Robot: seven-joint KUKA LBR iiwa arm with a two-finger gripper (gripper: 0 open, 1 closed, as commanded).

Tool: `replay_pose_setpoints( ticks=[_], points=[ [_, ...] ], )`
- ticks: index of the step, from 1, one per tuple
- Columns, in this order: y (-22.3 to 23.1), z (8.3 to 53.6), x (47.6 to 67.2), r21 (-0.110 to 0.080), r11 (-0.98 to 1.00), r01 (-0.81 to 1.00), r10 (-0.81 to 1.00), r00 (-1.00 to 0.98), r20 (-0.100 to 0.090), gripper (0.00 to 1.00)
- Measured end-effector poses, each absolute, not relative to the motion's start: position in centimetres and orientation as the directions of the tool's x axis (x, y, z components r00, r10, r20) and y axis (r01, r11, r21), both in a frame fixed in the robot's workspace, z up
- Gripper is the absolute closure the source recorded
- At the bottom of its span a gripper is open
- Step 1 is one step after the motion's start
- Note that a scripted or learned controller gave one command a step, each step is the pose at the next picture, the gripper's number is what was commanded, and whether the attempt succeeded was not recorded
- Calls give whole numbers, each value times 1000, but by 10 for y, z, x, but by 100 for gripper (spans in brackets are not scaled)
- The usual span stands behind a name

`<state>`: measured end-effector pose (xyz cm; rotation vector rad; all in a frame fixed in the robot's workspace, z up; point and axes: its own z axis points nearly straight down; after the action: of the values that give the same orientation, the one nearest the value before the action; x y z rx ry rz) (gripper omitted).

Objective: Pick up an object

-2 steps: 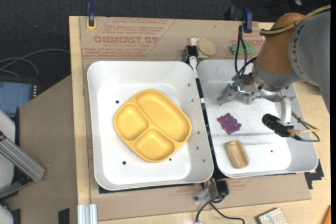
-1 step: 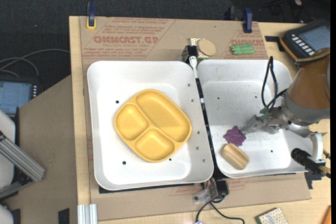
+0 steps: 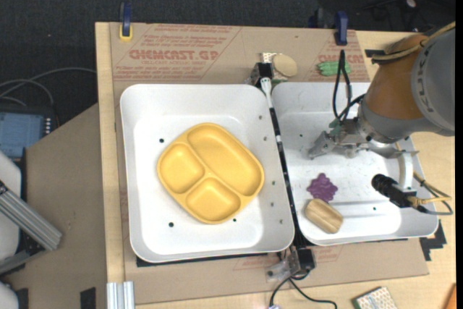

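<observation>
Dark carpet surrounds a bench (image 3: pixel 181 54) w/ brown printed board on top, two blue clamps at its far edge. Two white bins sit side by side: left bin (image 3: pixel 145 119) holds a yellow three-compartment tray (image 3: pixel 210 171), roughly centred. Right bin (image 3: pixel 304 108) holds a purple lumpy object (image 3: pixel 322 187) toward its near edge, and a tan wooden block (image 3: pixel 323 216) just beside it, at the near-left corner. Gripper (image 3: pixel 327 143) is over the right bin's middle, apart from both objs; open or closed, can't tell.

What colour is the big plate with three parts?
Yellow: the plate in the left bin, camera view.
</observation>
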<state>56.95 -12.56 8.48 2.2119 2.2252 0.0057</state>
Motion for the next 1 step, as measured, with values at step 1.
replay_pose_setpoints(
  ticks=[1],
  points=[
    [-127, 85, 631, 7, 3, 1000, 1000, -3, -2, 0]
  ],
)
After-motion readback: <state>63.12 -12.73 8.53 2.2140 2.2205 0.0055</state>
